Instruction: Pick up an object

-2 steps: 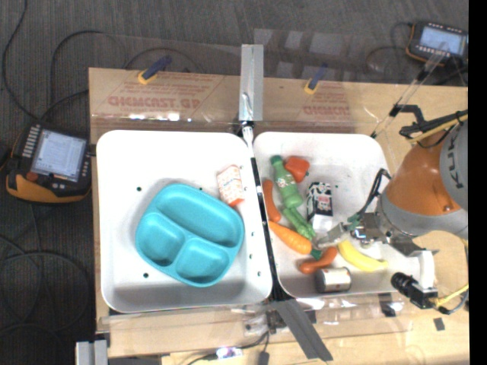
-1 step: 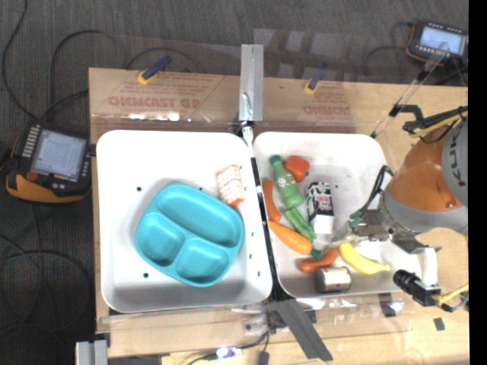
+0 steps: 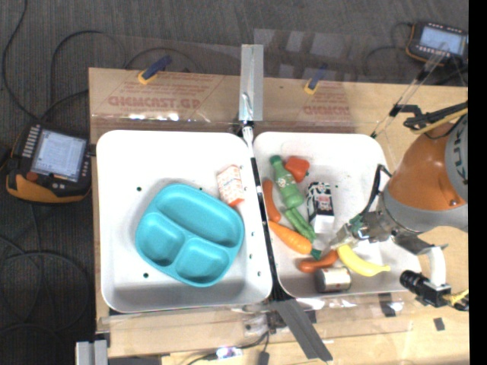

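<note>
My gripper hangs low over the right bin, near its front right part. It is just above a yellow banana and a red sausage. A small tin can lies in front of them. Left of the gripper are an orange carrot, a green bottle, a black and white carton and a red pepper. I see nothing held in the gripper.
The left bin holds a blue divided plate and a small white and red carton by its right wall. A thin orange piece lies along the right bin's left wall. The grey and orange arm comes in from the right.
</note>
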### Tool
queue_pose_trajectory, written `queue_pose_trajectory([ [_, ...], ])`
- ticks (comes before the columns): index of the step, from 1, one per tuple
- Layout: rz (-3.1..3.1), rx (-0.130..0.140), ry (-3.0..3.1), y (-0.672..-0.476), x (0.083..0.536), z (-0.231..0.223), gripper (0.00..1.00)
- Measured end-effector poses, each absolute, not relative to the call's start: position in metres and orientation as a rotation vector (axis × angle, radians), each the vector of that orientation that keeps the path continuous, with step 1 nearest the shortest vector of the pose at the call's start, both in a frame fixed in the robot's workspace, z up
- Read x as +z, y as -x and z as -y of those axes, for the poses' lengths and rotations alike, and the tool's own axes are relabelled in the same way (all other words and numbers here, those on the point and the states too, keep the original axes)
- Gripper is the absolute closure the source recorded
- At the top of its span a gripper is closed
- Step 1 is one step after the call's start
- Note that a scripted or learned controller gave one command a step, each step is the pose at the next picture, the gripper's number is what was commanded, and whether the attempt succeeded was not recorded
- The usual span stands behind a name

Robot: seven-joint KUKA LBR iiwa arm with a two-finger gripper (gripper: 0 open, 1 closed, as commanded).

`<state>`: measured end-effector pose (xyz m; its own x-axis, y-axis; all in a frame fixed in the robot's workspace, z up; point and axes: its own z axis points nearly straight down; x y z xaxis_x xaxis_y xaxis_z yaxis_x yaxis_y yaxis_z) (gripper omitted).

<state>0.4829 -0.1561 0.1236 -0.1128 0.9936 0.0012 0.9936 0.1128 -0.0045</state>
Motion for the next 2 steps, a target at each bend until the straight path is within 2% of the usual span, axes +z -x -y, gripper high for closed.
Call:
queue_pose_trajectory([
  [1, 2.287, 0.005, 2.152, -0.529, 0.225, 0.115, 1.00],
  [2, 2.389, 0.006, 2.041, -0.528, 0.337, 0.123, 1.00],
])
